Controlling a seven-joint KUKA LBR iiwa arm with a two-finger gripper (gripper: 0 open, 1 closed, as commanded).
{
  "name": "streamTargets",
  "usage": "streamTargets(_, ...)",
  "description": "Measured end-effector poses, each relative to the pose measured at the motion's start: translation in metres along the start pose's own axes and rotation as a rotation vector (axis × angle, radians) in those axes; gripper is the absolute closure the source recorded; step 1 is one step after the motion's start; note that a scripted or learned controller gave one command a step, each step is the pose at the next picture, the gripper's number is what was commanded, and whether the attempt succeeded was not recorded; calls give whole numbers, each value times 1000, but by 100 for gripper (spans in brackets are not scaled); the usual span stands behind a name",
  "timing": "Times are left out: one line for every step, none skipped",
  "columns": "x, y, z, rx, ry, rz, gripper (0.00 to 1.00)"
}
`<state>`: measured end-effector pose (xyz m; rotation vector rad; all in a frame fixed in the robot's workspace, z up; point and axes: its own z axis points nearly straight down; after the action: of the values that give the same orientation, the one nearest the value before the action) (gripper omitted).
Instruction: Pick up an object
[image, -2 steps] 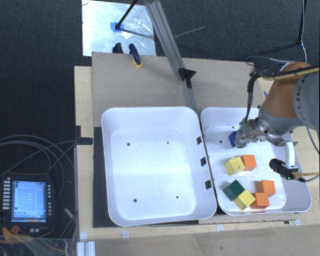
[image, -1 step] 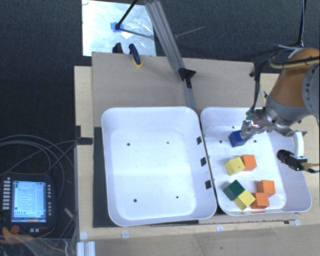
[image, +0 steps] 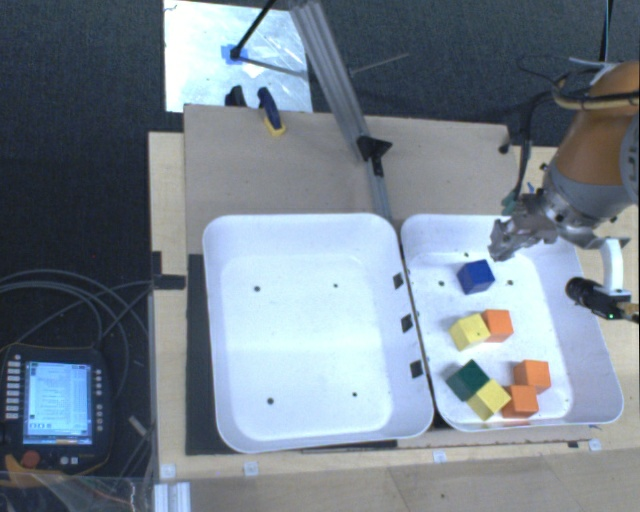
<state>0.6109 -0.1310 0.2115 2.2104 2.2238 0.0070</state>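
Note:
The right bin (image: 580, 300) holds several small blocks. A blue cube (image: 476, 276) lies near its far side. A yellow block (image: 468, 331) and an orange block (image: 497, 324) touch in the middle. Toward the front sit a dark green block (image: 467, 380), a second yellow block (image: 490, 399) and two orange blocks (image: 531, 375) (image: 520, 401). My gripper (image: 505, 245) hangs over the bin's far part, just up and right of the blue cube, with nothing seen between its fingers.
The left bin (image: 300, 330) stands beside the right one. A slanted metal pole (image: 340, 90) crosses the back of the bench. A teach pendant (image: 55, 405) with cables lies off the bench at the left.

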Motion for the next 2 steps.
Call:
streamTargets(0,2,-34,1,0,0,100)
streamTargets(58,9,-28,5,3,-5,100)
